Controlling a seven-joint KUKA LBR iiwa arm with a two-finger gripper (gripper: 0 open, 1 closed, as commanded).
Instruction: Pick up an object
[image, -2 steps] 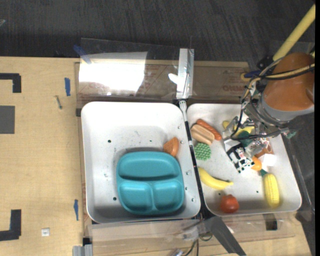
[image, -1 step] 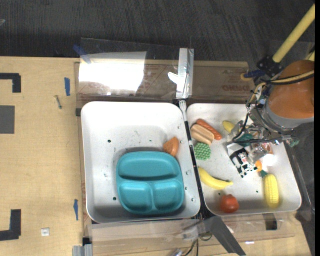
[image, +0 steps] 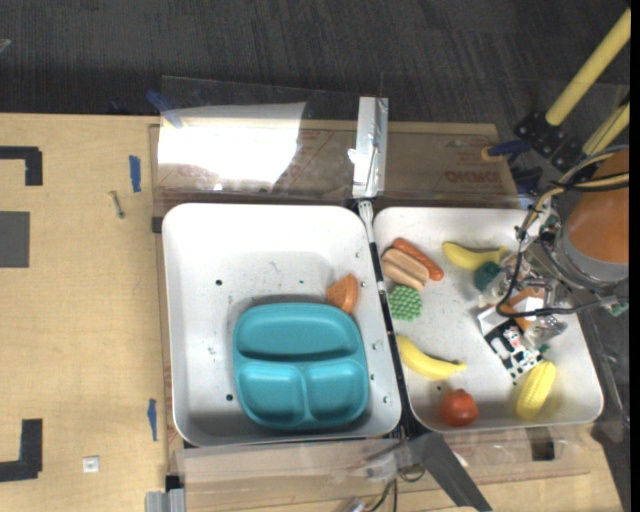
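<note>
Setting: a dark carpeted floor is seen behind a pale wooden bench (image: 70, 330); a sheet of clear plastic (image: 235, 150) is lying behind the bins.
Left bin (image: 190, 240): shallow, white; a teal divided tray (image: 300, 375) is laid in its lower half, and a small orange toy food (image: 343, 293) is set just beside the tray's upper right corner, near the dividing wall.
Right bin (image: 440, 225): shallow, white; the candidate objects are held here.
Arm: the grey arm with its orange band (image: 600, 228) is brought in over the right bin's right side.
Gripper (image: 515, 335): placed low among cables, above the bin floor near the yellow piece; the state of the claw cannot be told, since it is masked by wiring and labels.
Hot dog toy (image: 410, 264): upper left of the right bin; judged light, stiff plastic, best taken across its short width.
Green knobbly piece (image: 405, 302): just below the hot dog, near the wall; the textured surface is judged to grip well.
Lower banana (image: 428, 360): lying on the bin floor, middle left; judged light, smooth and curved, so it is best pinched at mid-length.
Upper banana (image: 465, 255): touching or just beside a teal piece (image: 488, 275).
Tomato-like red toy (image: 459, 407): near the front wall; round and judged slippery, likely to roll out of a pinch.
Yellow lemon-like piece (image: 536, 388): nearest the gripper, well apart from the walls; judged hollow, light and hard, best taken across the narrow axis.
Held object: none is seen between the jaws.
</note>
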